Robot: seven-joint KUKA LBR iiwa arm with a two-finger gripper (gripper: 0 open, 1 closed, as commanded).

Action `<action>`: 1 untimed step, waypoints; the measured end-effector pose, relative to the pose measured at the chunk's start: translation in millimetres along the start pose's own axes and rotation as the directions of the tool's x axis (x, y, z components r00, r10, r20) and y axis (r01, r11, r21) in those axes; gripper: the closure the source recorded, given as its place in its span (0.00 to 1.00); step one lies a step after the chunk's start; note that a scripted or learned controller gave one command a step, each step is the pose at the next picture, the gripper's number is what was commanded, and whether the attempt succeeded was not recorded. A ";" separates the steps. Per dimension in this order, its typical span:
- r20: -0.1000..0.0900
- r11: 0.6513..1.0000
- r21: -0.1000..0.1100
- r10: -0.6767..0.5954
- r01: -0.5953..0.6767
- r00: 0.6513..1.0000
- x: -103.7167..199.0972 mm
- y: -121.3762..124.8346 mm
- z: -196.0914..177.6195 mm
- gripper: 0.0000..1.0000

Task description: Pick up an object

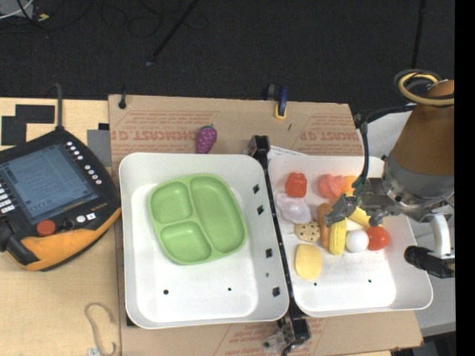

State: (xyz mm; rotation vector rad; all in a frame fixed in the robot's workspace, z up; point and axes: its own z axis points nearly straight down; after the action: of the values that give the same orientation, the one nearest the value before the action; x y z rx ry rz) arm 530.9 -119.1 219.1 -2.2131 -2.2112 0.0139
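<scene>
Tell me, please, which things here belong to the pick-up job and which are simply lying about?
Part of the job:
- hand, low over the toy pile
- corn cob
- white egg
- cookie
- yellow lemon
- red pepper
- right bin holding them

Lying about:
- green divided plate in the left bin
- purple grapes on the cardboard
- teach pendant
- blue clamp

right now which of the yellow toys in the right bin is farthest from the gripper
The pale yellow lemon-like piece, lying alone toward the near side of the right bin. The corn and the small yellow piece sit right by the gripper.
</scene>
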 end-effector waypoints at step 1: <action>0.002 1.000 -0.011 -0.002 0.002 1.000 -0.3 2.3 -6.2 0.00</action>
State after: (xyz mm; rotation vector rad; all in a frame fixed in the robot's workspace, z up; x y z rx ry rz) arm 533.4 -119.4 225.2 -2.2178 -2.2195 0.0029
